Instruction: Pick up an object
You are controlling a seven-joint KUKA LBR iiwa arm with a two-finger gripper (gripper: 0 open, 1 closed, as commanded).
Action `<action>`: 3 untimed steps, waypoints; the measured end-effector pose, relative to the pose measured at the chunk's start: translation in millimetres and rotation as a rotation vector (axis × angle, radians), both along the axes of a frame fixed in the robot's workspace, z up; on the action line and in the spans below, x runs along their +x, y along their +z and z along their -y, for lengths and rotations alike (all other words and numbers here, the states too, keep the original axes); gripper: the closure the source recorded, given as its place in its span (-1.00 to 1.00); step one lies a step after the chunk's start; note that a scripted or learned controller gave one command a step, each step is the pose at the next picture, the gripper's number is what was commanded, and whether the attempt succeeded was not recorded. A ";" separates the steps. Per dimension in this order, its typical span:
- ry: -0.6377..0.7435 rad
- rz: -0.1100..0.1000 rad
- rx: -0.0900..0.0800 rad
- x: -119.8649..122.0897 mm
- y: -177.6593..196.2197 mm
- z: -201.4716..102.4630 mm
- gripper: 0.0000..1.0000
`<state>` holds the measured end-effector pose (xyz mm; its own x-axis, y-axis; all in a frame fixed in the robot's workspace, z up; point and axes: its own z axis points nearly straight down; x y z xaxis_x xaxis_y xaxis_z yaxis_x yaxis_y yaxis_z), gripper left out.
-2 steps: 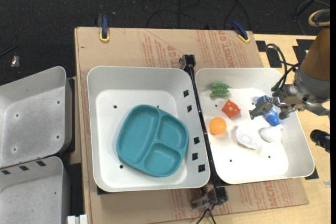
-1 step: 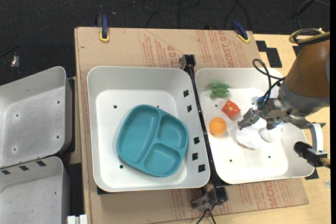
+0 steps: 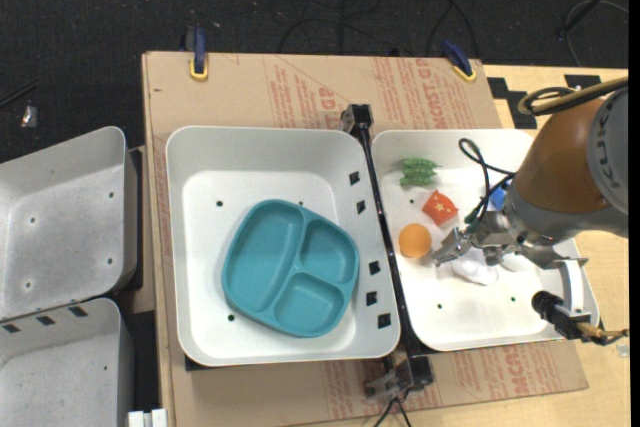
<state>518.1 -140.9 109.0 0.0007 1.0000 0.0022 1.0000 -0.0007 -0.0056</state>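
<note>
A cardboard sheet [image 3: 300,80] is laid under both bins, its near edge closest to the camera, with a black clamp [image 3: 398,378] seen at that edge below the gap between the bins. Two blue-and-yellow clips [image 3: 198,55] are fixed at its far edge.

Left bin [image 3: 190,165]: a teal divided plate [image 3: 290,267] is lying flat toward the near side, tilted relative to the bin walls, three compartments visible.

Right bin [image 3: 440,335]: the grey arm [image 3: 575,185] with the orange band is reaching in from the right, wrist over the near-right part of the bin. The gripper [image 3: 450,250] is pointed left, low over the bin floor. Whether the fingers are apart or together cannot be told; they are small and partly blurred. Nothing is clearly seen between them.

A white crumpled object [image 3: 477,269] is lying just beside the gripper tip, on its near-right side; contact cannot be told. An orange ball [image 3: 414,240] is resting just left of the gripper tip, near the divider wall. A red block [image 3: 439,207] is lying farther back, just beyond the ball and apart from the gripper. A green leafy toy [image 3: 418,172] is lying farthest back in this bin.

A black cable [image 3: 478,170] is looped from the wrist over the far part of the right bin.
</note>
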 end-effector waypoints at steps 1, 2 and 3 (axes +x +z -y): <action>-0.002 0.005 -0.002 1.4 13.3 1.1 1.00; 0.002 0.011 -0.004 -1.3 75.9 3.1 1.00; 0.003 0.010 -0.004 -0.1 101.6 3.2 1.00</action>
